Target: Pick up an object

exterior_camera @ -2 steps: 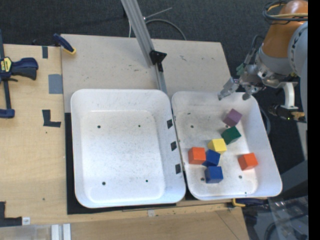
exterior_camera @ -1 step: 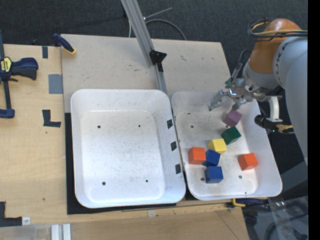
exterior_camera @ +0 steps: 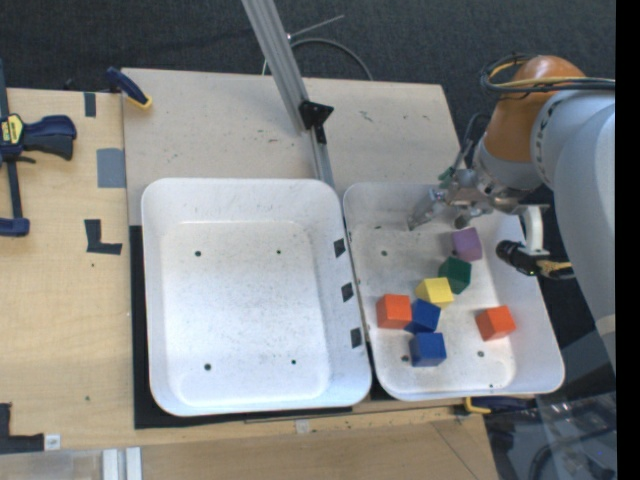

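1. Scanning from the left, the left bin (exterior_camera: 245, 298) sits on the tabletop (exterior_camera: 60, 298) with nothing in it to pick, so the action belongs across the divide.
2. Moving over, the right bin (exterior_camera: 385, 358) carries the whole cluster: an orange cube (exterior_camera: 394, 310) just beside a blue cube (exterior_camera: 424, 315), a second blue cube (exterior_camera: 428, 348) below them, a yellow cube (exterior_camera: 436, 290) touching a green cube (exterior_camera: 457, 272), a purple cube (exterior_camera: 466, 242) above those, and another orange cube (exterior_camera: 495, 321) standing apart toward the right wall.
3. Picking well here, I'd judge, means going for a piece with free sides. The lone orange cube on the right or the purple one looks kinder than the crowded middle, where fingers would likely nudge neighbours.
4. Up at the bin's far end the pincer (exterior_camera: 440, 206) hangs near the upper rim, just above the purple cube; whether it is spread or pressed together I cannot tell, and nothing shows between its tips.
5. Rightmost, the arm (exterior_camera: 570, 158) reaches in, orange band (exterior_camera: 520, 108) high, wrist bent down toward the bin.
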Robot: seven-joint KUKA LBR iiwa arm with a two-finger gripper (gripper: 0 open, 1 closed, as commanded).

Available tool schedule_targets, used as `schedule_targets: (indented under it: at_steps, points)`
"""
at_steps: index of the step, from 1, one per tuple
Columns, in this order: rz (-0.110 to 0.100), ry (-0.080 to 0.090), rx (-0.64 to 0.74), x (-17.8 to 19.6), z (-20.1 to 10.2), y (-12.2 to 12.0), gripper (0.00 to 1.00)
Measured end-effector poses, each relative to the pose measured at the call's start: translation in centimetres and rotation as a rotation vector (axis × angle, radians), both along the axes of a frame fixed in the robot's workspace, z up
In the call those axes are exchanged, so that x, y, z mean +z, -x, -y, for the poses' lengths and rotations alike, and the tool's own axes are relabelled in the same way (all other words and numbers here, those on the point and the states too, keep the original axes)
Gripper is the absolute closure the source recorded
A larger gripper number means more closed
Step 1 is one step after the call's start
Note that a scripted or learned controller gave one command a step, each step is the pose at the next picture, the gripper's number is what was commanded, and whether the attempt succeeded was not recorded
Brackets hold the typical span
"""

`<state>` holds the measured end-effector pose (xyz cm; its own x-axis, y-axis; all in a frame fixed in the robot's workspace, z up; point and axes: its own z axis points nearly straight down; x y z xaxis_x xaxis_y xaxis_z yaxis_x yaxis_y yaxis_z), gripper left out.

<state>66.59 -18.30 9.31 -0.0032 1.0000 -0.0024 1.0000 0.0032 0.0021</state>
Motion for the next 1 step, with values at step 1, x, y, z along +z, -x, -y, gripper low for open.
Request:
schedule_targets:
  at_steps: [1]
  points:
    - [-0.003,0.0,0.001,0.93,-0.06,0.07,1.0]
